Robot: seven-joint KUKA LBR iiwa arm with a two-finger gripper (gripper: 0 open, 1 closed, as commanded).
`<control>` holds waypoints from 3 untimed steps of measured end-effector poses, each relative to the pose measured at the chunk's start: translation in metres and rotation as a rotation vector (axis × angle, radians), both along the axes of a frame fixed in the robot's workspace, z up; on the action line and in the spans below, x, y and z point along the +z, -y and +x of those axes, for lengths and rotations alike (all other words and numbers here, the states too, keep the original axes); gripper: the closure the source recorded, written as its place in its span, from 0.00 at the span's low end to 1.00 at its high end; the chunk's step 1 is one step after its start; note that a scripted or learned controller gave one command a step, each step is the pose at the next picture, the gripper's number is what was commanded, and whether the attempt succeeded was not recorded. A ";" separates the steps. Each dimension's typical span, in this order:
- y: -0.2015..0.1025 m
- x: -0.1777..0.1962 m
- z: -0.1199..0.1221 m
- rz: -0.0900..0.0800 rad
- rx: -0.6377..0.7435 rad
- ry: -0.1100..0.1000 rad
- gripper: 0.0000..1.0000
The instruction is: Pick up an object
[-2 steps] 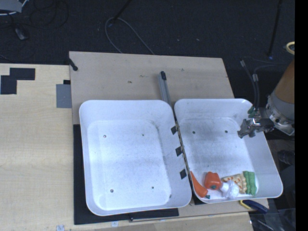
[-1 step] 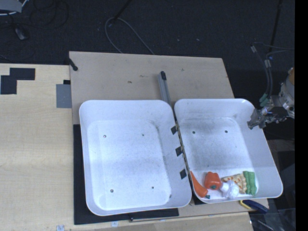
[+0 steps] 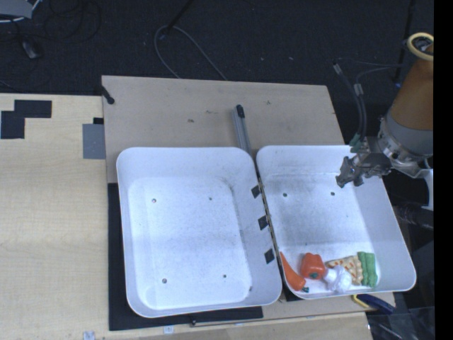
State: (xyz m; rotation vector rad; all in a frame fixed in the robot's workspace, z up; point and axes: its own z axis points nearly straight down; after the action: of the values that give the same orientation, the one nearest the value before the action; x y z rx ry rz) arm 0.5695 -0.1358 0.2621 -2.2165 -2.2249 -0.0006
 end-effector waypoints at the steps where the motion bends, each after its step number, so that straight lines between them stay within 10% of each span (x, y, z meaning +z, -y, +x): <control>1: -0.048 -0.005 0.010 0.000 -0.001 0.000 1.00; 3: -0.161 -0.013 0.008 0.000 0.000 -0.001 1.00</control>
State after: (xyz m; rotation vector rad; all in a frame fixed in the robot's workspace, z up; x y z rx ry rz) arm 0.5777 0.0248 0.2487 -2.2157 -2.2247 0.0005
